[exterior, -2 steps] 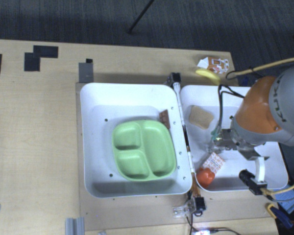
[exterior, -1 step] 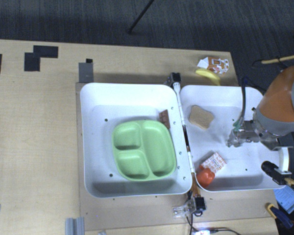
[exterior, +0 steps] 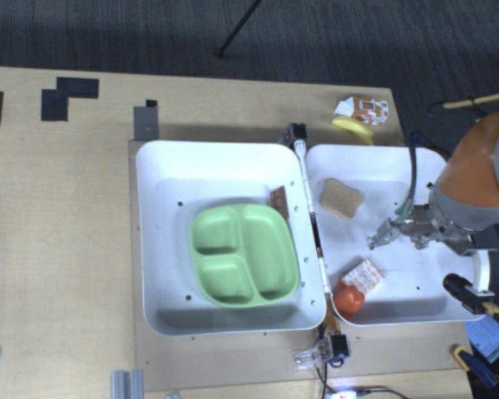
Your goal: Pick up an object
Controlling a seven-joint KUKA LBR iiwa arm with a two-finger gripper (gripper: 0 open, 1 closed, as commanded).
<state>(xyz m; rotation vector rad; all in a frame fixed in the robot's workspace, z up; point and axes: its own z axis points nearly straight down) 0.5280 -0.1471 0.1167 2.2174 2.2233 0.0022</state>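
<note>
Gripper [exterior: 382, 238], state unclear, hangs in right bin [exterior: 382, 166] with sponge [exterior: 341, 198], tomato [exterior: 348, 301]; left bin [exterior: 162, 223] holds green tray [exterior: 243, 253].

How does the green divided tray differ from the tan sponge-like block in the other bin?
The green divided tray lies in the left bin; the tan block lies in the right bin. The tray is far larger, filling much of its bin. The tray has three compartments; the block looks plain. Both lie untouched, apart from the end effector.
</note>
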